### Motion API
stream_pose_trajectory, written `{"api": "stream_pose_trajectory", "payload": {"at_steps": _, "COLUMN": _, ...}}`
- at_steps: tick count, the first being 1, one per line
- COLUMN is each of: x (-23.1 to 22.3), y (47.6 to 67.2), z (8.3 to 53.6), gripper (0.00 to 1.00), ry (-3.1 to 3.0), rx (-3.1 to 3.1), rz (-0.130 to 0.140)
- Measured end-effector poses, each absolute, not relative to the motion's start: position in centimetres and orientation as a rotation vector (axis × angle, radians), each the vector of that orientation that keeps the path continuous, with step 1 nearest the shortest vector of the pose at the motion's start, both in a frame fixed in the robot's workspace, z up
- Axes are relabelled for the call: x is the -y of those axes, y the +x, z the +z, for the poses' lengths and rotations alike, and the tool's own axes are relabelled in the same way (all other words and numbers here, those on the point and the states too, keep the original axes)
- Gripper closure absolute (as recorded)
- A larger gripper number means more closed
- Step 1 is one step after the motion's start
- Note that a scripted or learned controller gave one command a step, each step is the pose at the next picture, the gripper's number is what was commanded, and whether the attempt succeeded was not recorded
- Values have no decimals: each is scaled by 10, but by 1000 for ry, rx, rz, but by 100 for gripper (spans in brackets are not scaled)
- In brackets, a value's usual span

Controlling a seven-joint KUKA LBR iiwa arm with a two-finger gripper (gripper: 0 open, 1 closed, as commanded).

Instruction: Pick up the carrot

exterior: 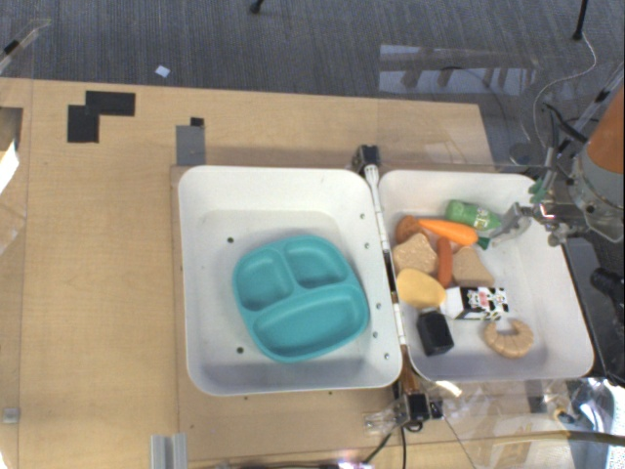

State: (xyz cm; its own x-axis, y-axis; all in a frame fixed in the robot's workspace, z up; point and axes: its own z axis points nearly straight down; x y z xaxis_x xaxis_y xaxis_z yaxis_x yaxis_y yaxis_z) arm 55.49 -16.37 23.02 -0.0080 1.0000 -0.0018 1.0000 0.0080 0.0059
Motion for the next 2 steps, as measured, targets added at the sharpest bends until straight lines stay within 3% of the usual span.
{"api": "stream_pose_trajectory", "payload": {"at_steps": 1, "x": 129, "y": 606, "z": 98, "gripper": 0, "ry": 2440, "rx": -1966, "rz": 12}}
{"api": "stream_pose_trajectory", "payload": {"at_steps": 2, "x": 108, "y": 633, "z": 86, "gripper": 0, "ry": 2870, "rx": -1276, "rz": 5}}
